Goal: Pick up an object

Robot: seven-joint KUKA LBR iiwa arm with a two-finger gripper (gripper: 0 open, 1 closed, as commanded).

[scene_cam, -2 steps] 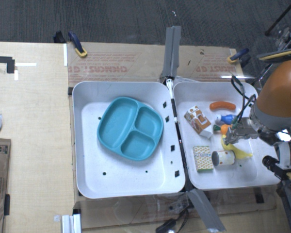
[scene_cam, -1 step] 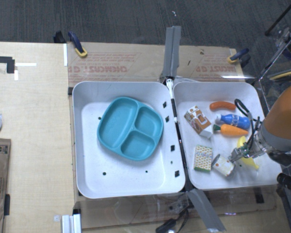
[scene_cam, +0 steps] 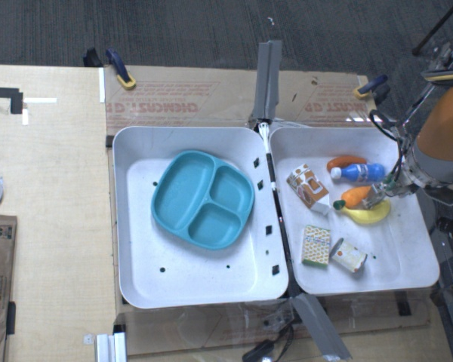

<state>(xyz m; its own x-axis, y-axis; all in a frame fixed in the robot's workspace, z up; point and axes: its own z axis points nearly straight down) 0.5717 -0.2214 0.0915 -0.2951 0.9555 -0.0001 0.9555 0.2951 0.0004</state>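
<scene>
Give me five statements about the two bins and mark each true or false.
1. The blue divided plate lies in the left bin. True.
2. The banana lies in the left bin. False: it is in the right bin.
3. The blue bottle stands upright. False: it lies on its side.
4. The gripper is over the right bin, near the banana. True.
5. The divided plate has two compartments. False: three.
</scene>
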